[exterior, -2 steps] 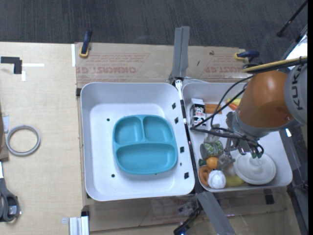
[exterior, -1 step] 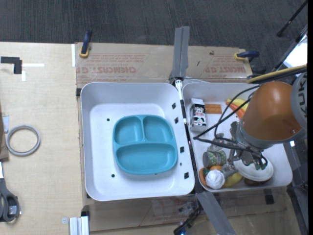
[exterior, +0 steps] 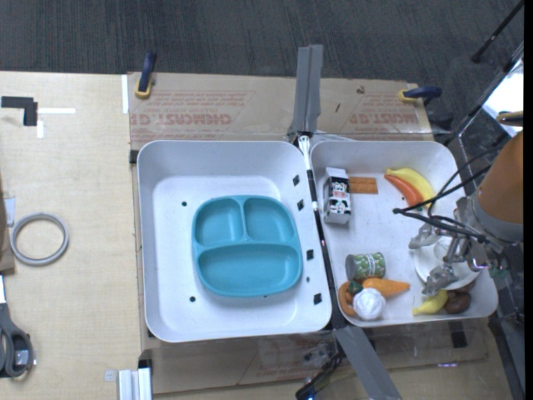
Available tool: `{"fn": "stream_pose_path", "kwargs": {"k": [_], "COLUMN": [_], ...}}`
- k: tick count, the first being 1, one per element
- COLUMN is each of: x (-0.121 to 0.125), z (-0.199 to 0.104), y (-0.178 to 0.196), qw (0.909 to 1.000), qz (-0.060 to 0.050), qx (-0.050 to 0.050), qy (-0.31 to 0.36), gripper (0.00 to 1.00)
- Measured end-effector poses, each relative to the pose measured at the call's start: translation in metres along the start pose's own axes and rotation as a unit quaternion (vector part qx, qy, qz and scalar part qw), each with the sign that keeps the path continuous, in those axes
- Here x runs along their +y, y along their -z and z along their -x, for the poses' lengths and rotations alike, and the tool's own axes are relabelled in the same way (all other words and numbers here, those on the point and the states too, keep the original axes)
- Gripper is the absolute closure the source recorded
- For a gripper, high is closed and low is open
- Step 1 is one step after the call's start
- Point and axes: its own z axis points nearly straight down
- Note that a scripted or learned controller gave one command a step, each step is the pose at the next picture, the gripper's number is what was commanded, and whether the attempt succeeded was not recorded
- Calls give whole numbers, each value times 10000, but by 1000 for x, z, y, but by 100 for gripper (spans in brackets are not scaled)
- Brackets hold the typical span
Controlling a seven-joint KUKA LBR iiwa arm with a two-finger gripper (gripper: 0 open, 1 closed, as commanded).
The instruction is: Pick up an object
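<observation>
Objects for picking lie in the right bin (exterior: 391, 144), and the nearest of them crowd its front edge: a white ball (exterior: 369, 304) sitting against an orange carrot (exterior: 385, 287), and to the right a small yellow banana (exterior: 430, 305) beside a dark brown lump (exterior: 457, 301). Just behind the ball stands a green can (exterior: 366, 265) on its side; its label is too small to read. The gripper (exterior: 441, 265) hangs over the right part of this bin, above a white plate (exterior: 423, 262), its metal fingers (exterior: 432, 282) pointing down near the small banana. Whether they are spread or closed I cannot tell, and nothing shows between them.

Farther back in the same bin are a small white carton (exterior: 337, 197) with black patches, its print unreadable, an orange-brown flat block (exterior: 363, 186), and a larger yellow banana (exterior: 414, 182) with an orange-red pepper (exterior: 403, 189) against it.

The left bin (exterior: 158, 248) holds a blue divided plate (exterior: 247, 246) with three compartments.

On the bench to the left lie scissors (exterior: 15, 350) and a grey tape ring (exterior: 37, 238). Behind the bins, cardboard (exterior: 208, 111) bears red printing that appears upside down, seemingly "CHEMCAS"; two clamps (exterior: 146, 75) pin it.
</observation>
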Motion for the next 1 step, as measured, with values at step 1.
{"fn": "stream_pose_path", "kwargs": {"k": [1], "x": [59], "z": [76], "y": [-1], "qw": [9913], "qz": [-1], "qx": [3], "qy": [-1314], "gripper": [0]}}
